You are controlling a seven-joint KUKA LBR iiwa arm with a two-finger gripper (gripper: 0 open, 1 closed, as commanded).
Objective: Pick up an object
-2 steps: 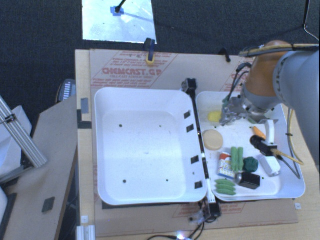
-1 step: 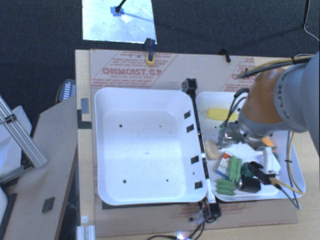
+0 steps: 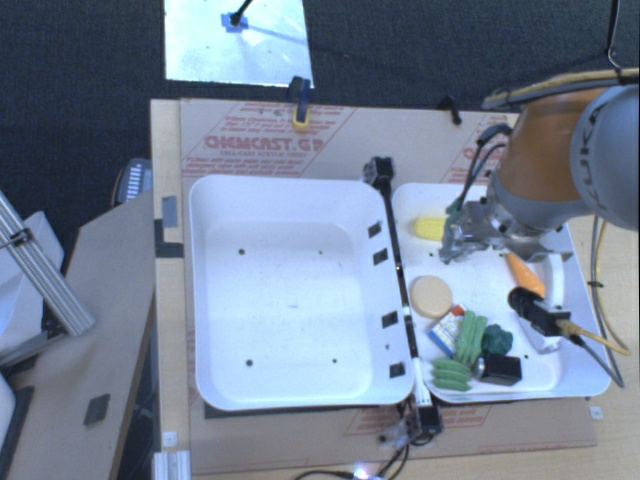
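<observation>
My gripper [image 3: 450,251] hangs over the upper middle of the right bin [image 3: 578,368], just right of a yellow object [image 3: 428,229] and above a tan round disc [image 3: 432,295]. I see nothing held in it. An orange carrot-shaped piece [image 3: 523,271] lies to its right. Near the bin's front sit a light green piece [image 3: 469,334], a second green piece [image 3: 451,373], a dark green lump [image 3: 497,340], a small blue and white box [image 3: 444,334] and a black block [image 3: 501,370].
The left bin [image 3: 290,288] lies beside the right one, with a black-clipped divider rim [image 3: 396,278] between them. The arm's grey and orange body [image 3: 560,158] covers the right bin's back right corner.
</observation>
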